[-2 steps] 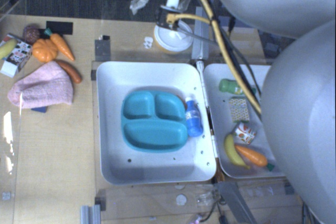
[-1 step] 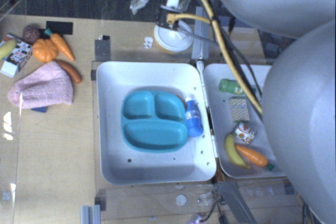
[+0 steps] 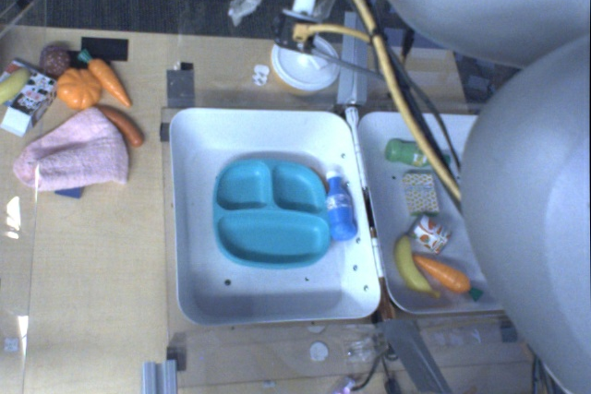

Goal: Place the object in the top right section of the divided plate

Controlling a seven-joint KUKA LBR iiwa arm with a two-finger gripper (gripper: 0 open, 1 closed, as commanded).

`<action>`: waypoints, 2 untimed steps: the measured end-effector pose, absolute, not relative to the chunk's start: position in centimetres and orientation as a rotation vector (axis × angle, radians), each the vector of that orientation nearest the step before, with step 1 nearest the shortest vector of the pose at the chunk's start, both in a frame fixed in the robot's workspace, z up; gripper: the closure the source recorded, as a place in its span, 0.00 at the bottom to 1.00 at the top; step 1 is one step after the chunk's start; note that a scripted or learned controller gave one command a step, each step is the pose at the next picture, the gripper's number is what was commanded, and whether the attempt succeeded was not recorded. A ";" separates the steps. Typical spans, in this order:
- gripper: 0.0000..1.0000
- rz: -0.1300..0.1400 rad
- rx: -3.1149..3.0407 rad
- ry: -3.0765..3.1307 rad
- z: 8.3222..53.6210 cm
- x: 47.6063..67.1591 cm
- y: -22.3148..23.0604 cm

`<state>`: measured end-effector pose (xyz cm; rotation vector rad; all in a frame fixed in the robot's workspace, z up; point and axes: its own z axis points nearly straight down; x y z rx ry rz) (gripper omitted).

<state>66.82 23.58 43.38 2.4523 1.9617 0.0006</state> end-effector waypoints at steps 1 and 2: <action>0.00 0.001 2.452 1.962 43.4 66.8 23.6; 0.00 0.001 2.452 1.962 43.4 66.8 23.6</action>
